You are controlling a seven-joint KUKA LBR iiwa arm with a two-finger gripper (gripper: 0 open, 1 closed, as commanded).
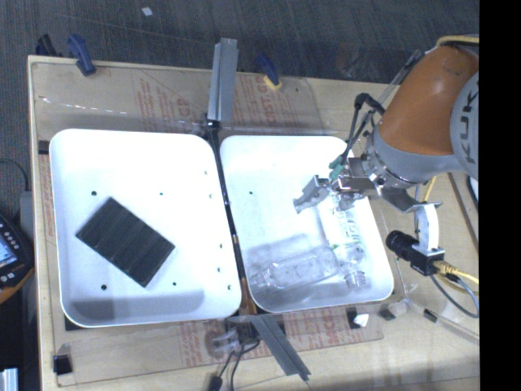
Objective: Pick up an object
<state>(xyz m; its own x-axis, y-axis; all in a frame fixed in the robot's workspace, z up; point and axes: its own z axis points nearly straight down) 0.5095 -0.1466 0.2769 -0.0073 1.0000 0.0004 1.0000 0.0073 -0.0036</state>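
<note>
The gripper (pixel 326 190) hangs over the right bin (pixel 269 157), right of frame centre; whether it is released or clenched I cannot tell, and nothing shows between its parts. Just below it lie two clear bottles: one (pixel 295 269) along the bin's lower edge, another (pixel 350 247) by the right wall. A dark pad (pixel 125 241) sits in the left bin (pixel 122 149). This looks like the approach step; next, descend squarely onto a bottle's body.
</note>
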